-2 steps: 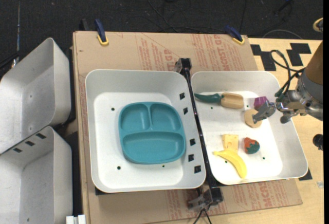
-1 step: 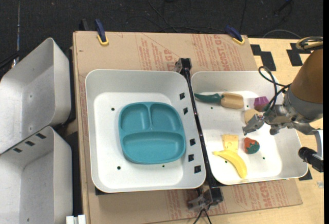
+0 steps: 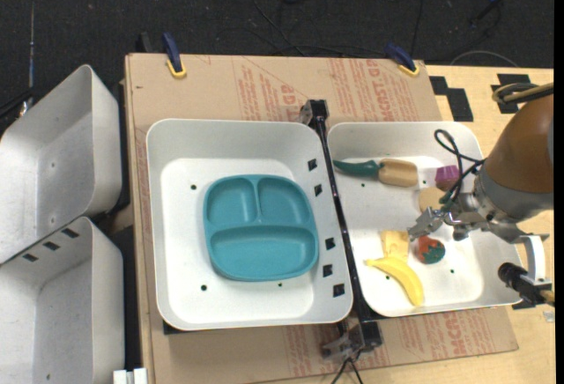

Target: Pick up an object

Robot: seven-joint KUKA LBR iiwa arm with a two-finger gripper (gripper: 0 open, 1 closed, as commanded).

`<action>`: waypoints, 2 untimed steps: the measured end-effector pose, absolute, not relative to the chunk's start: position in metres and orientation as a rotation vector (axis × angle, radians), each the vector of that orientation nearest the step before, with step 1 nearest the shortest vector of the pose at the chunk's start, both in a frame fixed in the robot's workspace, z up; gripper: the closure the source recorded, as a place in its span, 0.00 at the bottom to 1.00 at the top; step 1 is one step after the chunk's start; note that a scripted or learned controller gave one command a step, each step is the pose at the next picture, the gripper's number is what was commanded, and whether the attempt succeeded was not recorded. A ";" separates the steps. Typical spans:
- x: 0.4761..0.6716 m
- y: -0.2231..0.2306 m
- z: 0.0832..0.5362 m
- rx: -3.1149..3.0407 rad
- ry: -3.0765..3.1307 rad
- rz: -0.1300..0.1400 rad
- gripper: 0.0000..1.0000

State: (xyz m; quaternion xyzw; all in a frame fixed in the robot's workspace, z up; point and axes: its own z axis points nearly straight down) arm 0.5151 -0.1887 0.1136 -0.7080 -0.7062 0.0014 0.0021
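While the gripper (image 3: 429, 228) hovers low in the right bin (image 3: 467, 290), the approach step seems in hand; whether it is released or clenched cannot be told. Next comes a descent onto the small red-and-green toy (image 3: 431, 250) just beneath, beside the yellow banana (image 3: 399, 275).

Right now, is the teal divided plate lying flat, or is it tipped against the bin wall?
Flat. The teal plate lies face up on the left bin's floor, all three compartments showing, with white floor visible all around its rim.
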 end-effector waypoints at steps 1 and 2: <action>0.515 -0.189 0.091 -2.223 -2.218 0.001 0.00; 0.516 -0.188 0.102 -2.224 -2.220 -0.001 1.00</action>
